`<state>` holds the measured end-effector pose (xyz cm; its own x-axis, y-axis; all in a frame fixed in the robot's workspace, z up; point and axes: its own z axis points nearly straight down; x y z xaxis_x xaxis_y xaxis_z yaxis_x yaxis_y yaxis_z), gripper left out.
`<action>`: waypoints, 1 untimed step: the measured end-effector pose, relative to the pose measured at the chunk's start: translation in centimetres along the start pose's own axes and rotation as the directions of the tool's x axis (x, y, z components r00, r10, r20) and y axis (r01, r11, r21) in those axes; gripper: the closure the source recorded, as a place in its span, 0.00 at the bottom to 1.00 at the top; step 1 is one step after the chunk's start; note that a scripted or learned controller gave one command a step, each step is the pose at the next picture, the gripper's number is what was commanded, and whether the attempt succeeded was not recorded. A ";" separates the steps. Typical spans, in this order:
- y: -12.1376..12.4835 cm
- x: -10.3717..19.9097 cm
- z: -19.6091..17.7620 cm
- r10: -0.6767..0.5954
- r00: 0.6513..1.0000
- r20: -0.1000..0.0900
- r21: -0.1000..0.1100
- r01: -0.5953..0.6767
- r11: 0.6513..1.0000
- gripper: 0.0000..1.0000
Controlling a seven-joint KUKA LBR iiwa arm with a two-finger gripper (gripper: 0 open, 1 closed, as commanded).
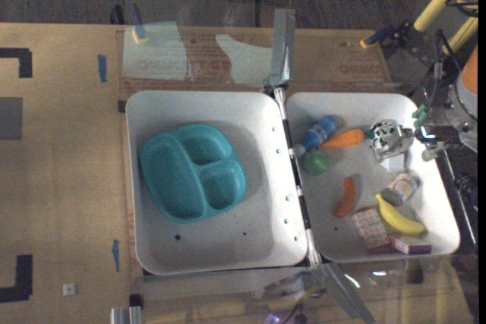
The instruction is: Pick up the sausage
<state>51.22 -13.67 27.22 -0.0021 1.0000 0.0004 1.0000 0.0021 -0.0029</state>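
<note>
Sausage (pixel 346 196): small, likely light, smooth; grip mid-length, across its width.
Gripper (pixel 425 142): two o'clock of it; finger state unclear.

Arm (pixel 472 80) mostly beyond the right edge

Orange-red sausage (pixel 346 196) lies apparently flat, slightly tilted, mid right bin.

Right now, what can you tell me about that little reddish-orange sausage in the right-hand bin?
The small reddish-orange sausage is a smooth, slightly curved rod, plastic-looking like a toy. It lies flat on the floor of the right white bin, slanted, upper end tilted rightward. Nothing touches it: the green ball sits up-left, the yellow banana to its right.
</note>
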 end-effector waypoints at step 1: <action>-0.4 -0.2 13.7 -0.390 0.921 0.000 -0.002 0.390 0.921 0.00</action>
<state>50.82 -13.86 13.48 -0.3919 0.9200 0.0017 0.9200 0.3919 -0.0009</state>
